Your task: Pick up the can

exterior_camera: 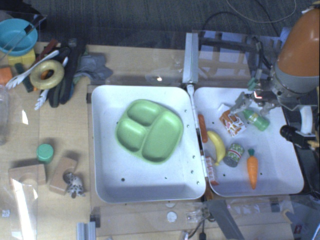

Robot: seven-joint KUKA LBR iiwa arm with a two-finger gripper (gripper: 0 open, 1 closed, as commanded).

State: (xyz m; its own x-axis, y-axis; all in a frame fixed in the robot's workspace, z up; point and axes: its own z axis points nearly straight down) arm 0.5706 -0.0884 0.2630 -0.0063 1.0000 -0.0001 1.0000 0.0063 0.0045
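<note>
The can is small and dark green with a grey lid. It stands in the right bin, between a banana and a carrot. My gripper hangs over the bin's far part, well behind the can. It is open, its fingers spread above a green bottle and beside an orange-and-white carton. Nothing is held between them. The orange-banded arm comes in from the upper right.
A red sausage and a red packet lie along the right bin's left wall. The left bin holds a green divided plate. Toys, a blue bowl and blocks sit on the bench at the left.
</note>
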